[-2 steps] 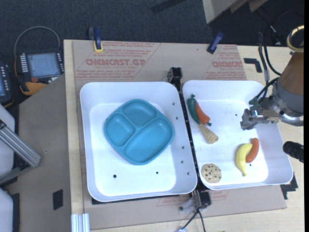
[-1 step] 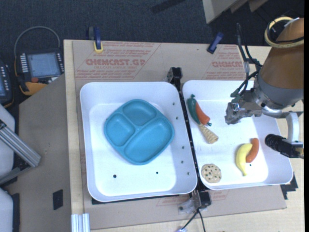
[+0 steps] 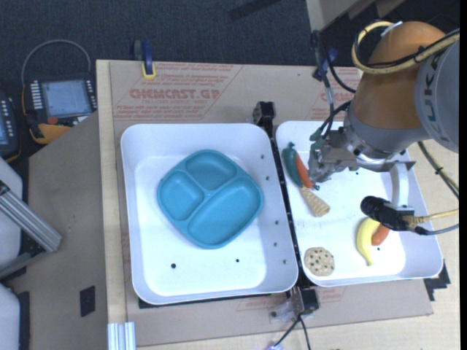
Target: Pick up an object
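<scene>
On the far left, outside the bench, a handheld control unit with a small screen lies on the dark floor, and a blue and yellow clamp grips the top edge of the brown board under the bins. The left bin holds one thing, a blue plate with three compartments, which lies near the middle of this bin. Between the two bins stands a narrow black divider with a black clip at its upper end. The right bin holds five things: one carrot with a green top near the left wall, one waffle cone just below the carrot, one round cookie in the lower left corner, one yellow banana in the lower part, and one orange piece touching the banana on its right. A black part with a yellow cable hangs over the banana and the orange piece. The gripper hangs over the upper left part of the right bin, under the grey and orange arm. The carrot lies just beside the gripper, on its left, and the cone is just below it; the banana and the cookie are further away. Whether the gripper is apart or together, I cannot tell, because the tips are too dark and small.
</scene>
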